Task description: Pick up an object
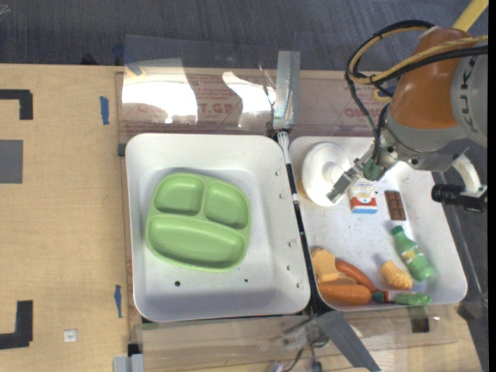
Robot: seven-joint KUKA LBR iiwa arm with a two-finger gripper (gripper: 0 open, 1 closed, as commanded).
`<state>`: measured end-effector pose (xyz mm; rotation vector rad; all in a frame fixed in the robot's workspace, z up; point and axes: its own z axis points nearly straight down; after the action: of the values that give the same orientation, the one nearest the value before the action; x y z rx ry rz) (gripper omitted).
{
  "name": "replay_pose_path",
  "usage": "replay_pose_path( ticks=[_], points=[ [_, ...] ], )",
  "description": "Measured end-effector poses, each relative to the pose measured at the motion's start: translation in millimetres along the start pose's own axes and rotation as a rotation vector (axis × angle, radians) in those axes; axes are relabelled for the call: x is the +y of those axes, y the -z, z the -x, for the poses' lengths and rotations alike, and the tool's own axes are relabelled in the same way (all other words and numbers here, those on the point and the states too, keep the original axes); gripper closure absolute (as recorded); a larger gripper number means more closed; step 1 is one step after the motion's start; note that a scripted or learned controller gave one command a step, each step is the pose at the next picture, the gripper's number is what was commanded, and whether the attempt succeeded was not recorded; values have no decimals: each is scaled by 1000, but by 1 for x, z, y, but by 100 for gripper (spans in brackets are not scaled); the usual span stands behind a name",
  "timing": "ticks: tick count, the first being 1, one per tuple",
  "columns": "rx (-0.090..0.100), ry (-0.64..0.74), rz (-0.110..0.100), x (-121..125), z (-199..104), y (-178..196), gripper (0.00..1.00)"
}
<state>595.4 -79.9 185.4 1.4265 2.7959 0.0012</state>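
Observation:
My gripper (346, 181) hangs over the upper left part of the right bin (453, 231), reaching in from the arm's orange band at the top right. It sits at the right rim of a white bowl (319, 170) and just above-left of a small red and white carton (363, 201). A brown bar (395, 203) lies right of the carton. Lower in the bin are a green bottle (411, 255), a corn cob (395, 274), a carrot (346, 292), a sausage (356, 273) and a piece of bread (325, 263). Nothing shows held in the gripper.
The left bin (147, 285) holds a green divided plate (201, 219). A grey divider post (285, 91) stands behind the seam between the bins. A small green item (411, 299) lies at the right bin's front edge. Wooden bench lies to the left.

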Motion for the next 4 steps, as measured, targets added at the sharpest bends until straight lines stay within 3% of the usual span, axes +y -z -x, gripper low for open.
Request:
replay_pose_path(
  ticks=[1,2,3,4],
  points=[
    [-13,46,12,-55,15,-91,0],
    [-8,-393,10,-6,39,-92,0],
    [1,-745,0,-67,-2,-98,0],
    [-1,-742,5,-65,-1,-86,100]
  ],
)
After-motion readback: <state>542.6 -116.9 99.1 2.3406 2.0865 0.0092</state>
